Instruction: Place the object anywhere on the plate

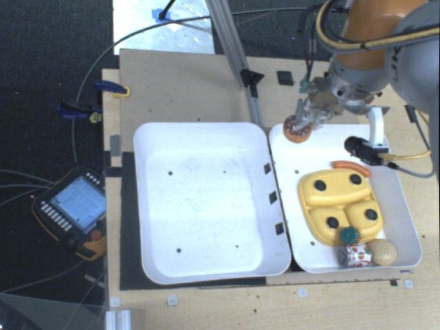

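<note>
My gripper [303, 122] hangs over the far left corner of the right bin [405, 212]. It is shut on a small brown donut with pale sprinkles [296, 132], which sits at the fingertips just above the bin's rim. The yellow sectioned plate [328, 188] lies in the middle of that bin, nearer the camera and to the right of the donut, apart from it. The grey arm with its orange band comes down from the upper right.
A red sausage [351, 167] lies at the plate's far edge. A teal ball [349, 235], a small printed can [355, 255] and a beige ball [384, 251] crowd the plate's near end. The left bin [199, 198] sits beside it. A black cable connector [359, 147] hangs near the sausage.
</note>
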Robot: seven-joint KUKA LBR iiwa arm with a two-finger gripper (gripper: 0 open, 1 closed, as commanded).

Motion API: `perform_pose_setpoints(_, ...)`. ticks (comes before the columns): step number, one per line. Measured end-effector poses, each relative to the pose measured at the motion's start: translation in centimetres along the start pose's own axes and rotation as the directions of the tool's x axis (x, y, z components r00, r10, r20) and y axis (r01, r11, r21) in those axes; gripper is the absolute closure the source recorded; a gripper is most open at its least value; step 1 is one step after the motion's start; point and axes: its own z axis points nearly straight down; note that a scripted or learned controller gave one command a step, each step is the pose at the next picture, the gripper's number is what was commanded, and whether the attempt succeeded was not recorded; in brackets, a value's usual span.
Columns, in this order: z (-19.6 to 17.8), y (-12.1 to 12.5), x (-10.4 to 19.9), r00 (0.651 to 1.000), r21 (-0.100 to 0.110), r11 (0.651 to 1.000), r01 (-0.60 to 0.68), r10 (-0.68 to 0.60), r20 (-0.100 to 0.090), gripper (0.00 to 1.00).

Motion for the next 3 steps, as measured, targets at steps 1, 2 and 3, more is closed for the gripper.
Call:
perform_pose_setpoints(1, 0.6, -1.3, 4.3, 1.000, -0.001, 1.000, -0.001, 0.001, 0.000, 1.00)
perform_pose_setpoints(2, 1.1, -2.9, 9.5, 1.000, 0.000, 1.000, 0.001, -0.001, 0.000, 1.00)
perform_pose_setpoints(3, 3.7, -3.0, 14.9, 1.000, 0.000, 1.000, 0.000, 0.000, 0.001, 1.00)
